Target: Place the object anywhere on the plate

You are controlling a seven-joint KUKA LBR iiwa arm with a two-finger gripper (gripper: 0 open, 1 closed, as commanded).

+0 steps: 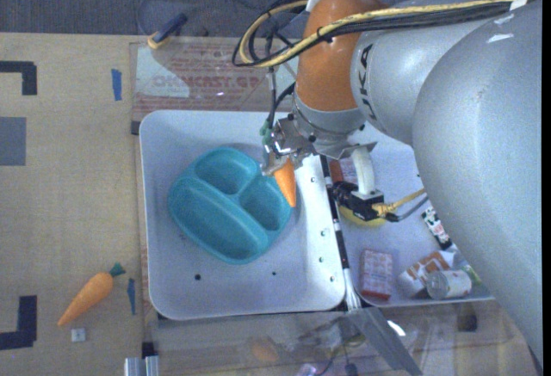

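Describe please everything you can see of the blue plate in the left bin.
The blue plate is teal, glossy, plastic-looking, rounded, with raised ridges dividing it into three compartments. It lies flat, set at an angle, on the floor of the left white bin. No food is seen in its compartments. At its upper right rim an orange carrot-like object hangs under the gripper; contact is unclear.

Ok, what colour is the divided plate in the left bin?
Teal blue. The plate shows plainly in the camera view, with an orange carrot at its right rim under the gripper.
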